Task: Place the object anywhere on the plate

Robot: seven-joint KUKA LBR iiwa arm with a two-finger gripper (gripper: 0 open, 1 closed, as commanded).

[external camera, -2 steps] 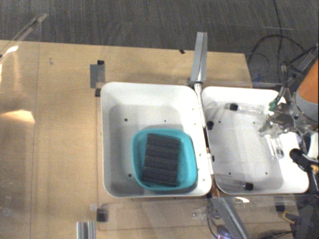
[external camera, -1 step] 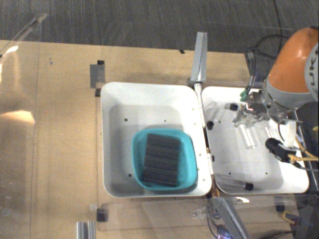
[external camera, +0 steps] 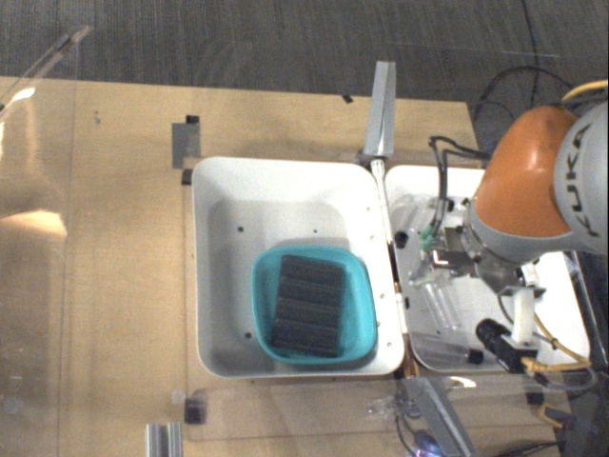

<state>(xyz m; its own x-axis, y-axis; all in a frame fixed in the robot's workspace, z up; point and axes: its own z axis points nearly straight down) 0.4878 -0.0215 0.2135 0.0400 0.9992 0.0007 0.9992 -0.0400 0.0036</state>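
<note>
At the near edge of the table [external camera: 105, 284], just below the two bins, a pair of small dark fixture blocks and a clear bracket sit on the wood, apparently there to keep the bins from sliding. Next back is the left bin [external camera: 219, 246], and in its near right part lies the teal plate [external camera: 360, 298], its corner close against the bin's front wall. On the plate rests the dark ribbed object [external camera: 307, 304], a blackish rectangular block lying flat and a little askew, well inside the plate's raised rim and touching nothing else. Judging from that, the placing looks already done: the object is wholly on the plate, and the rim would hold it there. Beside it, across the narrow gap where the bin walls meet, is the right bin [external camera: 428, 184], whose floor holds some clear, glassy pieces that are hard to make out. Above this bin hangs the arm [external camera: 523, 184], its orange band and grey wrist covering the tool, so the jaws [external camera: 447, 255] are seen only as a cluster of metal and cable near the bin's middle; whether they are apart or closed cannot be told, and nothing can be seen held in them. The arm stands well apart from the plate, which suits a move away from a finished drop. Farthest back, a grey metal post [external camera: 383, 108] rises behind the join of the bins.
</note>
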